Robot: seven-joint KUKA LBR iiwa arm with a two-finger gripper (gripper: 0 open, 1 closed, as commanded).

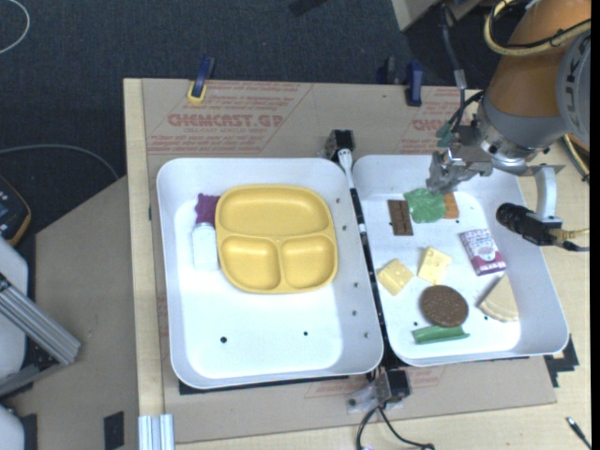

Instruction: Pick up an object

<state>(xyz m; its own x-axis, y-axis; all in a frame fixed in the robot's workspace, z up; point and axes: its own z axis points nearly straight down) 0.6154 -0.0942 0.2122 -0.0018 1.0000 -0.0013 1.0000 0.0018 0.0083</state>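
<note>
In the left white bin (178, 279) sit a yellow three-compartment plastic plate (277, 237) and, at its left, a white bottle (203, 247). Right of centre, in the right white bin (544, 317), the gripper (448, 178) hangs just above a crumpled green piece (427, 206), the likely target; whether its fingers are spread or closed cannot be told. A good grasp calls for a straight descent centred on the green piece, clear of the brown bar (400, 217) beside it. The cardboard sheet (234, 111) reads "CHEMCAST GP" in red.
</note>
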